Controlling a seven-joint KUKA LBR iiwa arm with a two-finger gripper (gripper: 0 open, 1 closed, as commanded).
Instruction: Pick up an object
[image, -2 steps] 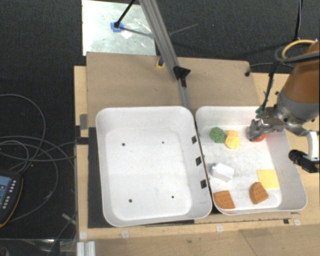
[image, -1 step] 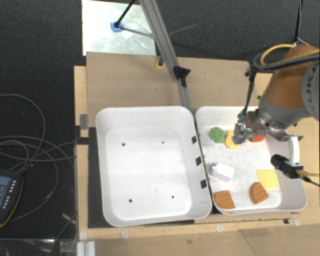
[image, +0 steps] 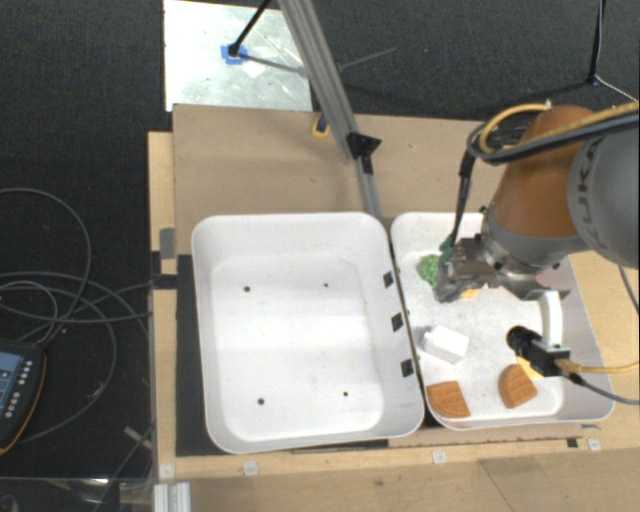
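From my remote station I log a green object (image: 430, 267) in the right bin (image: 590, 400), near its upper left part and close to the divider, with the gripper (image: 452, 285) directly beside it on the right and seemingly touching it; I cannot tell whether the fingers are open or closed, nor whether they have hold of anything. Nearer the front of that bin lie a white block (image: 445, 345), an orange wedge (image: 449, 399) and a second orange piece (image: 517, 386), all apart from the gripper. The left bin (image: 215, 250) sits alongside, and the grey arm (image: 600, 190) with its orange band reaches in from the right.
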